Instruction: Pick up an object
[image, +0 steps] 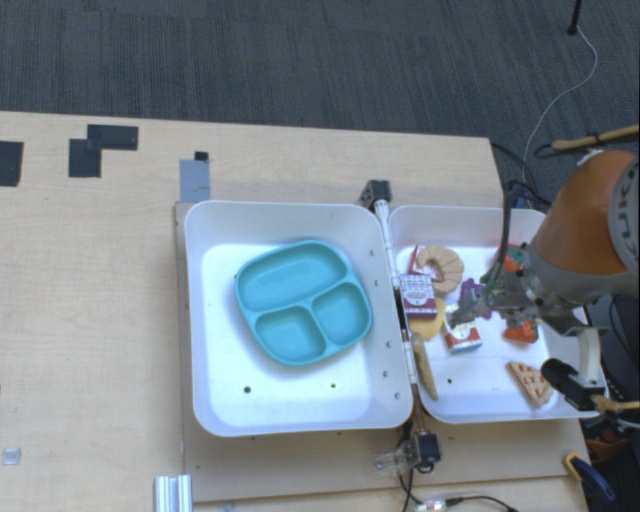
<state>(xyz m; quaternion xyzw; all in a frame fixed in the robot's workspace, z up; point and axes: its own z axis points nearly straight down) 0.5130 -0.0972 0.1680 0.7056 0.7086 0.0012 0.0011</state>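
Here the grey arm's gripper hangs low over the right white bin, whether its fingers are apart or closed I cannot tell. Just below it lies a small red-and-white carton, nearest candidate, with a purple-labelled box well to its left.

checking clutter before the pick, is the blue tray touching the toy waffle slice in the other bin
Apart. The camera view shows the blue tray in the left bin, and the waffle slice in the right bin, with both bin walls between them.
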